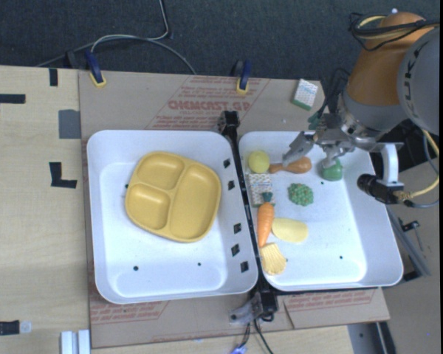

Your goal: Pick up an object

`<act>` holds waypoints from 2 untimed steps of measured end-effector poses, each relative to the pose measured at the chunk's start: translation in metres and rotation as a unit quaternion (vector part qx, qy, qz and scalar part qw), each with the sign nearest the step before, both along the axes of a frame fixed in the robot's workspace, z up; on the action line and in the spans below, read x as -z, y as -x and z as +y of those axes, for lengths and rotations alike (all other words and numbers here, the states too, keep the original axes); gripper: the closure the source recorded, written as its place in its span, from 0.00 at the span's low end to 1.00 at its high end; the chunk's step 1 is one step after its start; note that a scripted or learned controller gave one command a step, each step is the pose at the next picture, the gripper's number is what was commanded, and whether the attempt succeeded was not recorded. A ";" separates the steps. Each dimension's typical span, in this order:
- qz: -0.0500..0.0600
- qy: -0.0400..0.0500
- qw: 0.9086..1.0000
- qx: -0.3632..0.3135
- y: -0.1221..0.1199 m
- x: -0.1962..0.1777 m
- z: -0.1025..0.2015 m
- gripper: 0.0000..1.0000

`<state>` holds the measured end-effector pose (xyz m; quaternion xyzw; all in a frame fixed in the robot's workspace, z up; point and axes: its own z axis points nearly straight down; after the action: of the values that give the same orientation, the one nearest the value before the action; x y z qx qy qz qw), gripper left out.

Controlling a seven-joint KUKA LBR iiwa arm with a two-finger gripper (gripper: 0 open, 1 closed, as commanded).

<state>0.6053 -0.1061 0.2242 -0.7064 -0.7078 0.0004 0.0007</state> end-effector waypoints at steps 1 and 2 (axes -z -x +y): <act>-0.002 0.001 1.000 0.001 -0.006 0.137 -0.038 0.00; 0.017 0.001 1.000 0.004 -0.056 0.141 -0.021 0.00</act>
<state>0.6613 -0.1269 0.0832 -0.7094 -0.7046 0.0133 0.0120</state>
